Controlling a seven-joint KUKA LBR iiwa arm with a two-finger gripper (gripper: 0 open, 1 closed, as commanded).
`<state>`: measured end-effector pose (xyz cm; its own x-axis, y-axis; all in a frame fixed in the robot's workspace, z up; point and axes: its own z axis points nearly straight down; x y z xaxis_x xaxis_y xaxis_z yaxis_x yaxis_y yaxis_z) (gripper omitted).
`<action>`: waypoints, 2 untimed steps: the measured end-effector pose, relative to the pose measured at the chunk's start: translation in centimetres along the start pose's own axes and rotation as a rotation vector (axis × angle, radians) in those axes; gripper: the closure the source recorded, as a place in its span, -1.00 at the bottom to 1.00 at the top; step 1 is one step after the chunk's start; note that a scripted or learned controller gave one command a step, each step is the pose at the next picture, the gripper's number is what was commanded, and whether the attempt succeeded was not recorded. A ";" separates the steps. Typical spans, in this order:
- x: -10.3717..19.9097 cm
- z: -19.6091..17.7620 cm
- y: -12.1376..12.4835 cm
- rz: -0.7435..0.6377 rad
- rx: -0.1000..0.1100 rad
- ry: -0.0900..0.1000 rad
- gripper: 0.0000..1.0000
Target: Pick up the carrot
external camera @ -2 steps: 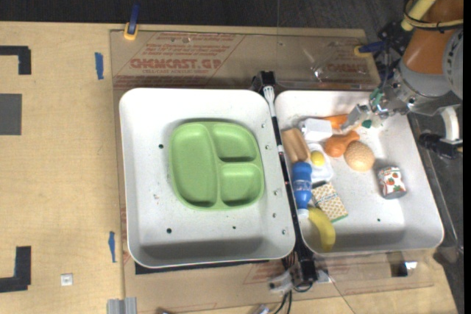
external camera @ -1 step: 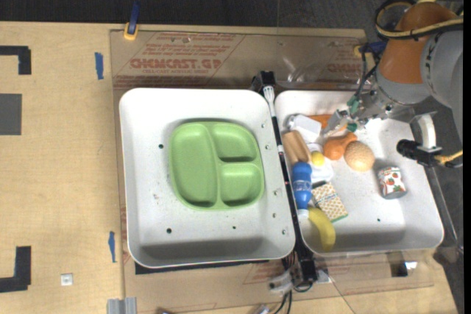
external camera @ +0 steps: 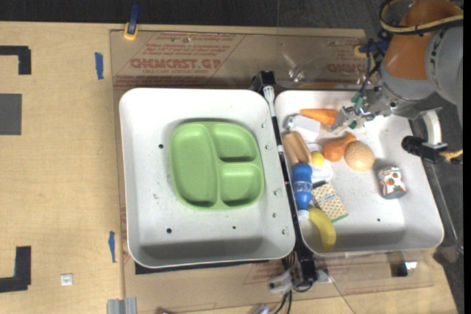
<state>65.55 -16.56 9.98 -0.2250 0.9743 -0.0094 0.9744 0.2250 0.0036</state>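
Leftmost, a green divided plate [external camera: 217, 163] sits in the left bin [external camera: 140, 180]. Further right, the carrot [external camera: 319, 115] lies at the back of the right bin [external camera: 412, 217], long axis roughly left-right, crowded by other toy foods. Just to its right hangs the gripper [external camera: 358, 112]; whether it is spread cannot be told.

Grey arm [external camera: 441, 62] (orange band, black cables).

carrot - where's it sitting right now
In the camera view the carrot lies near the far edge of the right bin, just left of the gripper and beyond the orange ball.
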 end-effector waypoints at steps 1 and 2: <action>0.0 0.0 0.0 0.001 -0.001 0.000 -1.00; 2.7 1.1 -2.6 0.006 -0.004 0.004 -1.00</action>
<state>62.44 -14.52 8.89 -0.2190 0.9757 -0.0051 0.9757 0.2190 0.0074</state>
